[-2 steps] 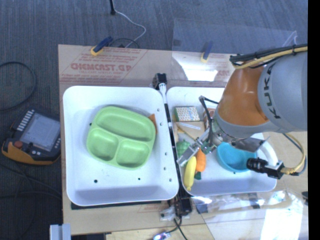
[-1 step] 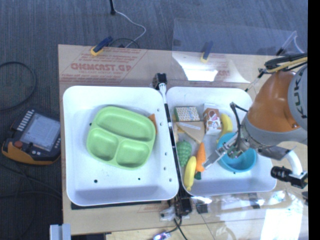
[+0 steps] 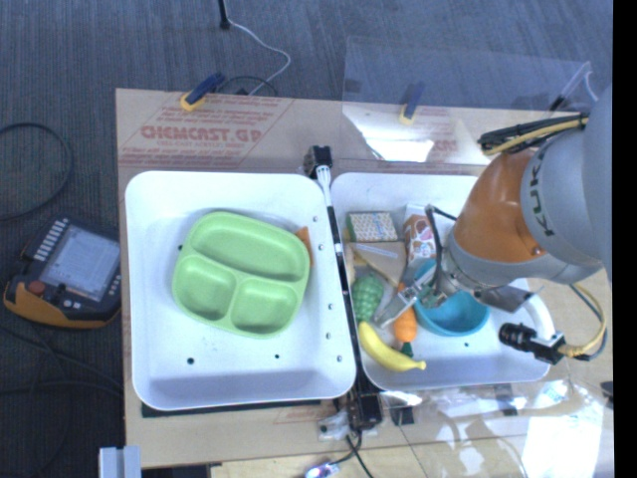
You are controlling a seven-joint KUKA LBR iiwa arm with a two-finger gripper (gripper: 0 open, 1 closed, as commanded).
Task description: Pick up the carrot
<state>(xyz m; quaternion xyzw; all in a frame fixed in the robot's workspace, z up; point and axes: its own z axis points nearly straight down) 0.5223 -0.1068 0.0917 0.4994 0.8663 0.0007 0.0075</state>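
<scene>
The carrot (image 3: 405, 327) is a small orange piece lying in the right bin (image 3: 518, 366), between the banana (image 3: 389, 350) and the blue bowl (image 3: 455, 314). My gripper (image 3: 407, 302) reaches down from the right and sits just above the carrot's upper end, touching or nearly touching it. The orange-banded wrist (image 3: 498, 222) hides the part of the bin behind it.
The right bin also holds a green knobbly item (image 3: 367, 293), a small printed box (image 3: 370, 227) and a brown packet (image 3: 420, 235), all crowded close to the carrot. A green divided plate (image 3: 242, 272) lies in the left bin (image 3: 159, 366). A small orange bit (image 3: 304, 235) rests by the divider.
</scene>
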